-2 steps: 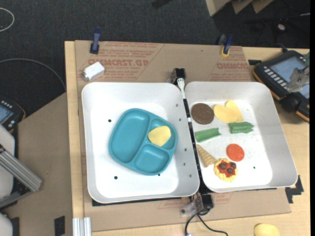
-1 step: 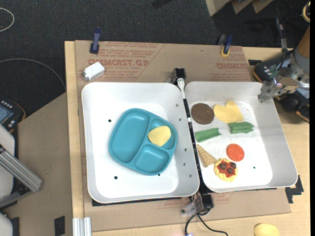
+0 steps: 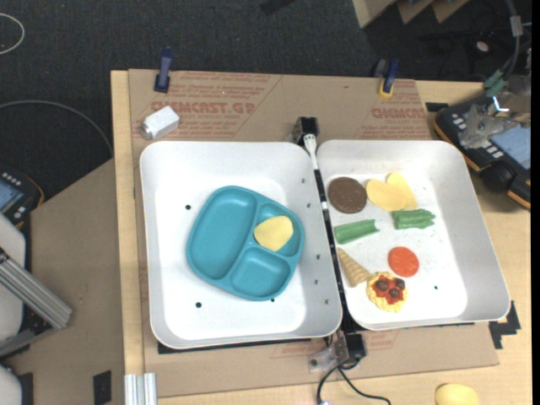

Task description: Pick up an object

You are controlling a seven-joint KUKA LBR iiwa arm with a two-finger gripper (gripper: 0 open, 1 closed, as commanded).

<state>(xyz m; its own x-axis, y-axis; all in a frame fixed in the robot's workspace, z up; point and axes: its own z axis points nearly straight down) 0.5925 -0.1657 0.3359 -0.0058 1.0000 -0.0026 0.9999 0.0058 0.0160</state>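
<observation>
The right bin (image 3: 456, 163) holds several toy foods: a brown round cookie (image 3: 347, 195), a yellow piece (image 3: 391, 194), two green pieces (image 3: 355, 229) (image 3: 413, 218), a red tomato slice (image 3: 403, 261), a tan cone (image 3: 353, 267) and a small pizza (image 3: 387, 291). In the left bin (image 3: 169, 184) lies a teal divided plate (image 3: 240, 243) with a pale yellow piece (image 3: 274, 233) in its right compartment.
A cardboard sheet (image 3: 253, 104) lies under both bins, held by blue clamps (image 3: 163, 70) (image 3: 388, 77) at the back. A small white block (image 3: 160, 122) rests on it at the back left. Dark equipment (image 3: 485, 137) sits at the right. A yellow object (image 3: 457, 394) lies at the bottom right.
</observation>
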